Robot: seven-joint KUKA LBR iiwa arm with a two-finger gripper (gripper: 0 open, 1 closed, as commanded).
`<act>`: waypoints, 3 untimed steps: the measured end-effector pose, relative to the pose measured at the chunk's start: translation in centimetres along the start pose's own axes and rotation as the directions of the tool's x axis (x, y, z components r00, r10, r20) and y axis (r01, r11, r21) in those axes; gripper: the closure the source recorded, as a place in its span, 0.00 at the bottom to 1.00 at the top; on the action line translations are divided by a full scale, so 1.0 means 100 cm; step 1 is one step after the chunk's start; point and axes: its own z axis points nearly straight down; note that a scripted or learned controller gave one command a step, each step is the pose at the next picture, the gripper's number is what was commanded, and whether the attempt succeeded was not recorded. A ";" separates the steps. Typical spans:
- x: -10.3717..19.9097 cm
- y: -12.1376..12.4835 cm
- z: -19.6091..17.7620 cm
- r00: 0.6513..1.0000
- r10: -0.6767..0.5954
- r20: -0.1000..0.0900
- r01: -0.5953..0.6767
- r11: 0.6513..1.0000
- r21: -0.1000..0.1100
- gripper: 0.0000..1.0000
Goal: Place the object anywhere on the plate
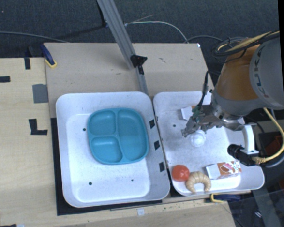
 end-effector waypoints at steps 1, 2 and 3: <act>0.050 0.027 -0.015 1.000 -0.001 -0.001 0.001 1.000 -0.001 1.00; 0.089 0.059 -0.024 1.000 0.000 0.000 0.000 1.000 -0.002 1.00; 0.134 0.085 -0.035 1.000 -0.001 0.000 0.001 1.000 -0.002 1.00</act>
